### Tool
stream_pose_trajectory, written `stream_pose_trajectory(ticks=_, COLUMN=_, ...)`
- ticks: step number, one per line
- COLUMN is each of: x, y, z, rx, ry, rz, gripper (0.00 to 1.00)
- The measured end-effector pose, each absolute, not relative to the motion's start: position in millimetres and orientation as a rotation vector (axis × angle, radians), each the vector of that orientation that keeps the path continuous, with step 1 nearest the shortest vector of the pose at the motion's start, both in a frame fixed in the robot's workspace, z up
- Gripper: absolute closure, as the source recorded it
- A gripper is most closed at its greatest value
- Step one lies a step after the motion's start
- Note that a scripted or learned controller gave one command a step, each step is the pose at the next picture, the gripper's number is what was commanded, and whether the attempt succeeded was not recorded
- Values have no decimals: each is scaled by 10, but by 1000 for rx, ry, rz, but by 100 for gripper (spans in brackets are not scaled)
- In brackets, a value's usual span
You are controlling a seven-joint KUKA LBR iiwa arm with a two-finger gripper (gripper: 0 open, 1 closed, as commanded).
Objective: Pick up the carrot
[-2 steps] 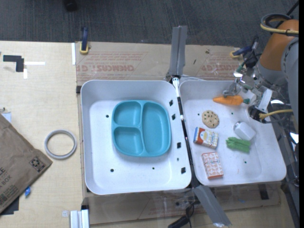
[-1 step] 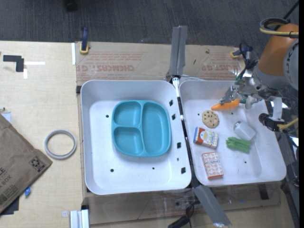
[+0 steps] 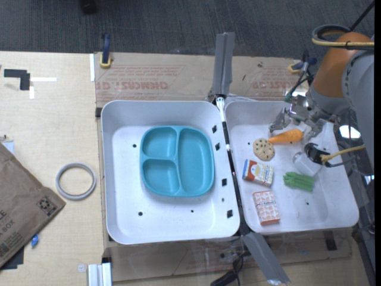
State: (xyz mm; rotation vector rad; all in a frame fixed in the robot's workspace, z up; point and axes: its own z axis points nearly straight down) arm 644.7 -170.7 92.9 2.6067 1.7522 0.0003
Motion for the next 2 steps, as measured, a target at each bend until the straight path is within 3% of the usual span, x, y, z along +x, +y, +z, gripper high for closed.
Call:
stream_pose_trajectory(ticks=1, x=6448, y=-1717, z=1026, rx=2608, ry=1749, rz=0, gripper=100)
stream_pose_trajectory(ticks=2, x=6575, y=-890, z=1917, rx=2400, ry=2026, rz=-1, gripper=100)
